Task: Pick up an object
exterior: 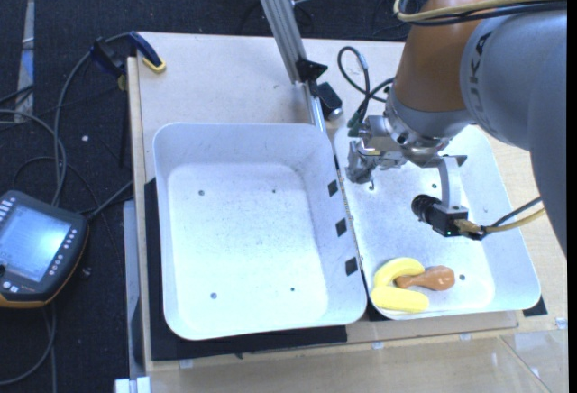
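Surface [225, 85]: pale wood, carrying two shallow white bins side by side.

Left bin [180, 143]: white, speckled floor, a few small dark dots.

Right bin [505, 278]: white, partly covered by the arm. Near its front edge lie two items touching each other: a yellow banana [397, 285], curved, toward the front-left corner of this bin, and a tan drumstick [431, 278] just beside it on the right, overlapping the banana's inner curve.

Arm [505, 58]: grey with an orange band, reaching in over the right bin's rear half.

End effector [361, 168]: low over the rear-left part of the right bin, close to the wall shared with the left bin, well apart from the banana and drumstick. Nothing seen between its fingers; how far they are open cannot be told.

Clamp [135, 49]: black and yellow, at the surface's rear-left corner.

Pendant [36, 247]: grey handheld screen on the dark floor, off the left edge.
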`<state>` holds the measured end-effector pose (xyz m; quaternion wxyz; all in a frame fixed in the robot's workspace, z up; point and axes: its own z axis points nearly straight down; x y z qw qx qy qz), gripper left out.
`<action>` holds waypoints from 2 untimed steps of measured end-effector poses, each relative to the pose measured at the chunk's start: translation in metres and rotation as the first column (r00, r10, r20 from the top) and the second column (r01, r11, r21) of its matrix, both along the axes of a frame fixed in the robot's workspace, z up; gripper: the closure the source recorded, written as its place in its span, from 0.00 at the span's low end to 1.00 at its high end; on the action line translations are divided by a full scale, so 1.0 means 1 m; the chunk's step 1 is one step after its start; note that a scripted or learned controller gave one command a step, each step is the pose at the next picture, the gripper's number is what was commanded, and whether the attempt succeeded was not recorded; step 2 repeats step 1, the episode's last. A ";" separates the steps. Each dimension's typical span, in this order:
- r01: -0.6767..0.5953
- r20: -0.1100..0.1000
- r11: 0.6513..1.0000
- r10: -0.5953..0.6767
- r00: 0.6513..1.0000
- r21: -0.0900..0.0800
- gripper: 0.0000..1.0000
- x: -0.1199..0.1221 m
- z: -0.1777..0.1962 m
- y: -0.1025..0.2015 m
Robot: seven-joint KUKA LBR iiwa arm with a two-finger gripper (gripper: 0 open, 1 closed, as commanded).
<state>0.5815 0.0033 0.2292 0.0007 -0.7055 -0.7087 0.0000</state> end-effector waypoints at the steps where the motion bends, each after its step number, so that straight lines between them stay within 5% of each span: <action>1: 0.000 0.001 1.000 0.000 1.000 0.000 1.00 0.010 0.005 0.060; 2: 0.000 0.001 1.000 0.000 1.000 0.000 1.00 0.010 0.005 0.060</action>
